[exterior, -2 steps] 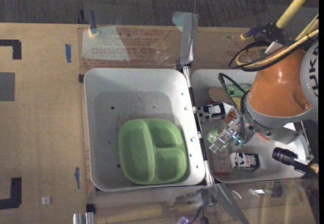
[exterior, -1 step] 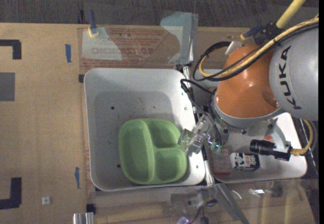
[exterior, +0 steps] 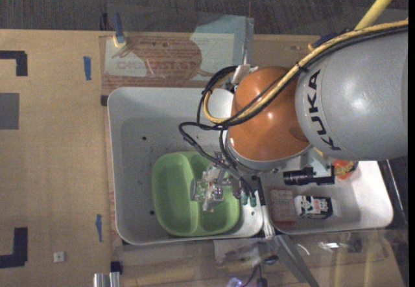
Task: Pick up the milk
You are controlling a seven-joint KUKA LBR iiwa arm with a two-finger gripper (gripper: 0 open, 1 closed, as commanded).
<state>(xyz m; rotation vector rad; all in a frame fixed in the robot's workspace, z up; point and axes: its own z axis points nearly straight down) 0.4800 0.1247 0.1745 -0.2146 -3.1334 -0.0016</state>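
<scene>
Pincer (exterior: 213, 190) low beneath orange wrist

The arm (exterior: 311, 111) overhangs the milk (exterior: 314, 206); a packet (exterior: 281, 205) adjoins it.

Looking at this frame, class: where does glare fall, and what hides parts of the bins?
Camera view: glare streaks the grey arm and orange band; the arm covers where both bins meet; the milk and green tray read sharp, the gripper cluttered.
</scene>
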